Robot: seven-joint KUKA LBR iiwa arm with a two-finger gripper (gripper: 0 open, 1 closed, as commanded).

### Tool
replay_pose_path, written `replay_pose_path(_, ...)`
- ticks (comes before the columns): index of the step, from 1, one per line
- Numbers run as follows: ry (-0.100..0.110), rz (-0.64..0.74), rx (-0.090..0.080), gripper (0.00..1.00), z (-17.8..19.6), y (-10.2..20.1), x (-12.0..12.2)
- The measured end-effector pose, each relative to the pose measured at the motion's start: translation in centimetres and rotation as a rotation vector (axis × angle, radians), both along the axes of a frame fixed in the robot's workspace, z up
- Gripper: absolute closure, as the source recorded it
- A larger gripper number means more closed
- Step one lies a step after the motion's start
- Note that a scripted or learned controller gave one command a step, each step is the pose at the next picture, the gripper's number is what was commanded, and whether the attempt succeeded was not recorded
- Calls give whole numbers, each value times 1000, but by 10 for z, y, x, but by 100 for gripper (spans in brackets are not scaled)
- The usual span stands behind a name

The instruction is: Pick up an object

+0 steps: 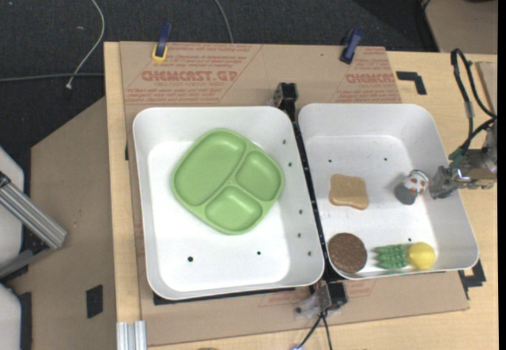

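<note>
Cardboard (261, 64) under two white bins reads "CHEMCAST GP" in red. Left bin (158, 261) holds a green divided plate (228, 180). Right bin (379, 123) holds a toast slice (348, 191), brown disc (347, 252), green-and-yellow toy (405, 256) and small grey object (409, 189). End effector (444, 181) sits at the right rim; its opening cannot be made out.

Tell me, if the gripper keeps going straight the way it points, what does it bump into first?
Probably the small grey object just left of the gripper, though depth is hard to judge from above.
</note>
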State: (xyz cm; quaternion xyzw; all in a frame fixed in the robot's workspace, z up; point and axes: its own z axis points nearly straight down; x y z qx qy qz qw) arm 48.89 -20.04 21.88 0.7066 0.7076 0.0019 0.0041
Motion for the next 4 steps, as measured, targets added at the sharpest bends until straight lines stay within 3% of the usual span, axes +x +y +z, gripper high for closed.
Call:
replay_pose_path(1,5,0,2,100,10,0,1)
replay_pose_path(2,10,4,6,100,0,49,21)
replay_pose_path(4,5,6,5,100,18,146,72)
